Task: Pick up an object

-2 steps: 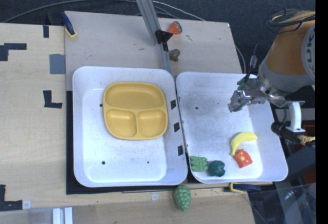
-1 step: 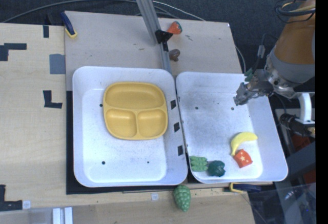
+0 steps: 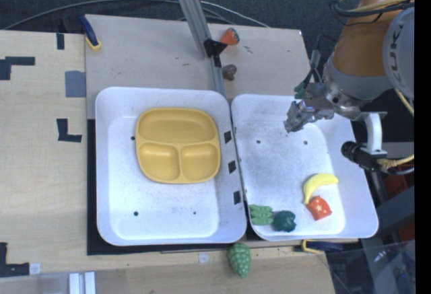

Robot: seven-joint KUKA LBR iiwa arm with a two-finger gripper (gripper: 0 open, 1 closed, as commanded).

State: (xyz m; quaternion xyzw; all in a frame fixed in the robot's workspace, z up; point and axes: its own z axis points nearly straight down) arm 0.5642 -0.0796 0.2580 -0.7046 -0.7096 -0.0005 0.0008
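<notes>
2 shallow white bins sat side by side on the bench. The left bin held a yellow plate with 3 compartments, lying flat in the bin's upper half. The right bin held 4 small things, all gathered along its near edge: a yellow banana, a small red block touching the banana's lower end, a dark green lump to the left of the block, and a lighter green piece just beside that lump, in the bin's near left corner.

Outside the bins, a bunch of green grapes lay on the bench just below the gap between them, and 2 small things rested beyond the far rims — an orange-red piece and a brownish one — close to a slanted grey metal bar.

The gripper hung over the upper part of the right bin, reaching in from the right. Whether it was open or closed could not be told from above, and nothing could be seen in it.

The banana and the red block lay well apart from the gripper, toward the near right of the same bin; the 2 green pieces lay still nearer the front rim.
</notes>
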